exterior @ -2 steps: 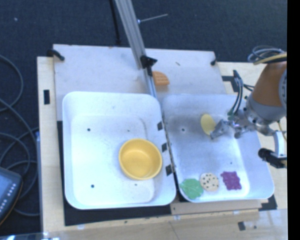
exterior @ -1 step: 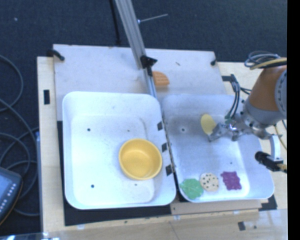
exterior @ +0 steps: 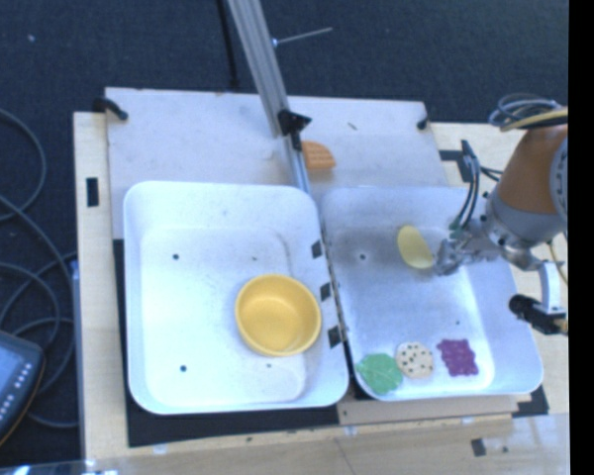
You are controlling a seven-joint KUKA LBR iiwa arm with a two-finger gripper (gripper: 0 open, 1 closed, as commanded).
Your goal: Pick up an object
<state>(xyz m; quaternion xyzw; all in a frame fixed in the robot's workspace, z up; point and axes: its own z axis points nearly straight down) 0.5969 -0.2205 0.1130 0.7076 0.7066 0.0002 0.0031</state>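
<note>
Yellow oval piece [exterior: 413,245], lying flat in the right bin [exterior: 495,369], in the back half, near the middle. Long way slanted: one end up and to the left, toward the back of the bin, the other end down and to the right, toward the tool. Well apart from the other small toys in that bin.

Tool [exterior: 444,260] low in the right bin, just beside the lower right end of the yellow oval piece. Looks to be touching that end, or almost touching. Too small and dark to tell if open or shut. Cannot tell if gripping the piece either. Grey arm [exterior: 530,181] with its orange band, reaching in from the right, over the bin's right wall.

Along the front of the right bin, three small toys in a row: green piece [exterior: 379,372] in the left corner, round spotted cookie [exterior: 414,360] just beside it, purple piece [exterior: 458,356] a bit farther right.

Left bin [exterior: 178,216] touching the right bin, side by side. Yellow bowl [exterior: 277,314] standing upright in it, open side up, near the wall shared with the right bin.

Behind the bins, on the worktop [exterior: 198,127], a small orange thing [exterior: 318,156] next to the foot of a slanted metal pole [exterior: 260,57].
</note>
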